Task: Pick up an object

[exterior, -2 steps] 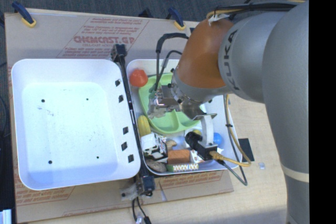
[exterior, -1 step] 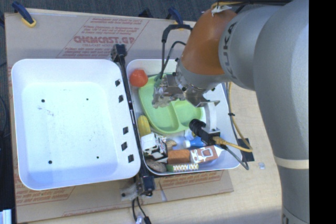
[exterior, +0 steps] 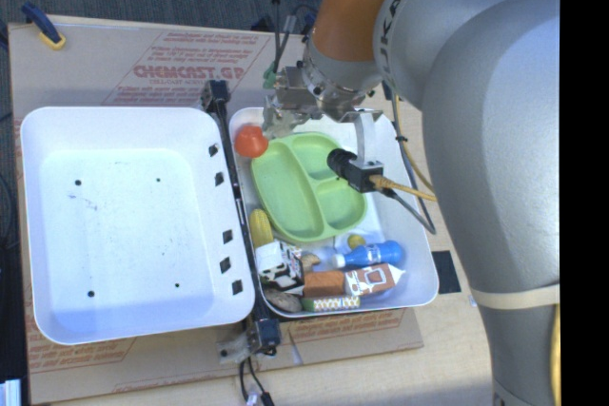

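The right bin (exterior: 417, 254) holds a light green divided tray (exterior: 306, 187), tilted across its middle. A small orange-red ball (exterior: 251, 142) lies at the tray's far left corner. My gripper (exterior: 282, 117) hangs over the bin's far end, just right of the ball and above the tray's upper edge. A yellow corn cob (exterior: 260, 225) lies left of the tray. Along the near end are a blue and white bottle (exterior: 373, 254), a brown and white box (exterior: 350, 282) and a white and black piece (exterior: 274, 263).
The left bin (exterior: 124, 214) stands beside the right one, with black clips (exterior: 226, 204) along the shared wall. Both bins rest on a cardboard sheet (exterior: 181, 67). The big grey arm (exterior: 485, 109) covers the right side of the view.
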{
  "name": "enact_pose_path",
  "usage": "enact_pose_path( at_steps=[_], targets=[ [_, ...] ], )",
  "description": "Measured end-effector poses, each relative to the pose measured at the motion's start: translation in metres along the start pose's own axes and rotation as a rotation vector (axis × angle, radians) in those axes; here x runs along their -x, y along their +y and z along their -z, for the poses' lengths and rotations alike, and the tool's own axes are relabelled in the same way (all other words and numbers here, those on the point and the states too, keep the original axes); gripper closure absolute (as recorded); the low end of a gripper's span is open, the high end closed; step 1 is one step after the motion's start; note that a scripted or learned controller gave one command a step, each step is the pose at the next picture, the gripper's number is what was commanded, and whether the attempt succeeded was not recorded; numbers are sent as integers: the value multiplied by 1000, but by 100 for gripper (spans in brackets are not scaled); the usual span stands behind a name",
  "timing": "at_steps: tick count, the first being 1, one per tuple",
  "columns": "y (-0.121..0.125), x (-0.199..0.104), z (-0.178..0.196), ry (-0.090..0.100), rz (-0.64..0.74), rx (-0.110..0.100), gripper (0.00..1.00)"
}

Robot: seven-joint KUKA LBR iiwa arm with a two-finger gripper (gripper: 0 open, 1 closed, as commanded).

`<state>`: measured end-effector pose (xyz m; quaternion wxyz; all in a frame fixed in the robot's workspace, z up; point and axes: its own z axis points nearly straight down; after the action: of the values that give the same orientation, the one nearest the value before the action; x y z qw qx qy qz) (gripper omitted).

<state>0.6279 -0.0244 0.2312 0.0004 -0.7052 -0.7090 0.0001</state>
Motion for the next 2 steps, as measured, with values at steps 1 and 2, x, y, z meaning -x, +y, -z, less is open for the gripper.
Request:
enact_pose_path(
  at_steps=[1, 2],
  targets=[
    [-61, -3, -23, -1, 0, -4, 100],
    [-24, 2, -40, -2, 3, -2, 100]
  ],
)
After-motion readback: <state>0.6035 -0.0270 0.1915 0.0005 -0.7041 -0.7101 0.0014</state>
